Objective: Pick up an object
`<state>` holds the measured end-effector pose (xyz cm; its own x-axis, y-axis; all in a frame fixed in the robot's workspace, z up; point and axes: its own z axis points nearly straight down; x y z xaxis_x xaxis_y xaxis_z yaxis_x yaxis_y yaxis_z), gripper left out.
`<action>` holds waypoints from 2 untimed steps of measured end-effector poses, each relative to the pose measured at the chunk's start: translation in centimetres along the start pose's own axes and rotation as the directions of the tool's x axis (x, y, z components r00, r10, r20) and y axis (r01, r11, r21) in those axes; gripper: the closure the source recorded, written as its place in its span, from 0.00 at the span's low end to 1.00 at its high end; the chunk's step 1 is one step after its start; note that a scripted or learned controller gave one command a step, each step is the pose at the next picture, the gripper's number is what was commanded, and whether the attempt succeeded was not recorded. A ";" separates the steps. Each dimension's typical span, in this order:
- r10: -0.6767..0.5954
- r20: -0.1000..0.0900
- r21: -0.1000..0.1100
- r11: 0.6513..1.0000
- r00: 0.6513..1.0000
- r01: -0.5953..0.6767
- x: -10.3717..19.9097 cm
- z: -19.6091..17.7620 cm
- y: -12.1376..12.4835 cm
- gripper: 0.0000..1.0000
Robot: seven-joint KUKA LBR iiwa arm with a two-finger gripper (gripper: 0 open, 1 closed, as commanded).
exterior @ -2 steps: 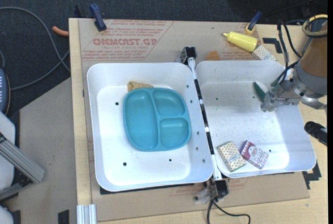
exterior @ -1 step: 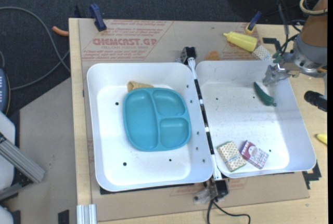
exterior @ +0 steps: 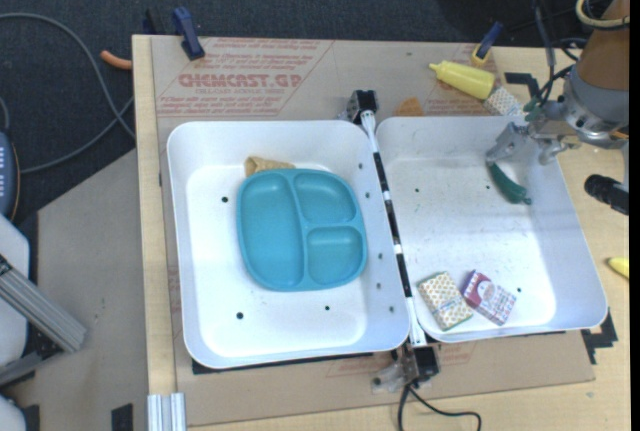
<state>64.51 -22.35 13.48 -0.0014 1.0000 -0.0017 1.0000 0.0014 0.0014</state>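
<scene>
— Objects for picking: where? 
— Two small packets, one tan (exterior: pixel 445 300), one red-and-white (exterior: pixel 488 297), lie near the right bin's (exterior: pixel 560 259) front edge. 
— And the gripper (exterior: pixel 512 169)? 
— Near that bin's back right corner; whether its fingers are apart, I cannot tell.

The surface (exterior: pixel 250 84), a pale board printed with red lettering, is filling the middle of the frame and is carrying two shallow white bins side by side. The left bin (exterior: pixel 200 319) is sitting left of centre; the right bin (exterior: pixel 570 279) is touching it along a shared edge. A yellow bottle (exterior: pixel 463 77) is lying on the board at upper right, just above the right bin. Blue clamps (exterior: pixel 186 31) are gripping the board's top edge.
</scene>
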 end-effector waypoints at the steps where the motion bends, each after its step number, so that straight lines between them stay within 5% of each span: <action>1: -0.004 -0.012 0.003 1.000 1.000 0.004 0.6 5.0 0.3 0.00; 2: -0.005 -0.003 0.000 1.000 1.000 0.005 0.3 3.9 0.4 1.00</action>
<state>64.87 -22.02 9.58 -0.0062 1.0000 0.0013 1.0000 0.0062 0.0015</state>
